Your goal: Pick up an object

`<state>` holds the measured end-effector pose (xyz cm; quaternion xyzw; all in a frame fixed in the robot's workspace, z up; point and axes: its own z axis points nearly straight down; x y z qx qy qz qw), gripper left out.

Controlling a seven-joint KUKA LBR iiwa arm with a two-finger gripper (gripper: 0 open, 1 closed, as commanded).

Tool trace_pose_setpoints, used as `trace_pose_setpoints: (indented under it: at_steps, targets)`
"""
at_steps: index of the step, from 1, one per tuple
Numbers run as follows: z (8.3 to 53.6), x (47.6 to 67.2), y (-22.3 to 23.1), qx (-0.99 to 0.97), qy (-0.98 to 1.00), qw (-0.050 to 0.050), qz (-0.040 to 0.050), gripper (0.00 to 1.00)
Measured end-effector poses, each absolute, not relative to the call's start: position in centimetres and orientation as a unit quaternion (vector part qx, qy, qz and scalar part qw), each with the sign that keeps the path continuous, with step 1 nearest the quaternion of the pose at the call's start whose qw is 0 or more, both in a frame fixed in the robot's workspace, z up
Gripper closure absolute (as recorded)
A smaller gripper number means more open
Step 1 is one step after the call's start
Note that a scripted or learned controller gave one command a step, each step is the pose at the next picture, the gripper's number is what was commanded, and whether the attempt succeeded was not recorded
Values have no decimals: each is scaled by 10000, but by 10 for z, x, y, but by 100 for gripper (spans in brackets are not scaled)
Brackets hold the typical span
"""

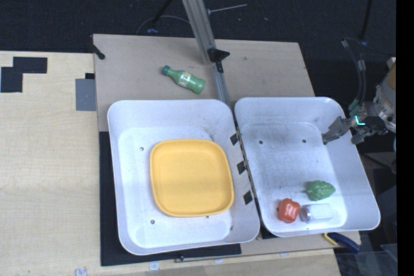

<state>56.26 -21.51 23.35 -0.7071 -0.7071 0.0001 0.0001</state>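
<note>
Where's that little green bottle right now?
The green bottle lies on its side on the bench, outside both bins, just beyond the far edge of the left bin that holds the yellow plate.

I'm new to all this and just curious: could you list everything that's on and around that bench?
plate: one, yellow, lying flat in the left bin
bins: two, white, side by side on the bench; right bin
green toy vegetable: one, near corner of the right bin
red toy pepper: one, right bin, beside the white object
small white object: one, right bin, just below the green vegetable
bottle: one, green, lying on the bench behind the left bin
metal rail: one, grey, slanting behind the bins
gripper: one, dark, over the right bin's right rim
</note>
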Motion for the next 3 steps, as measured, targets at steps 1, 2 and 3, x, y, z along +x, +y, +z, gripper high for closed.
trace_pose_setpoints:
  at_steps: [1,2,3]
  targets:
    - [233,563,-215,-7071,-7071,2,2,0]
    - [191,564,-213,-7066,-7076,14,9,0]
    - [144,555,-208,-7067,-7075,17,10,0]
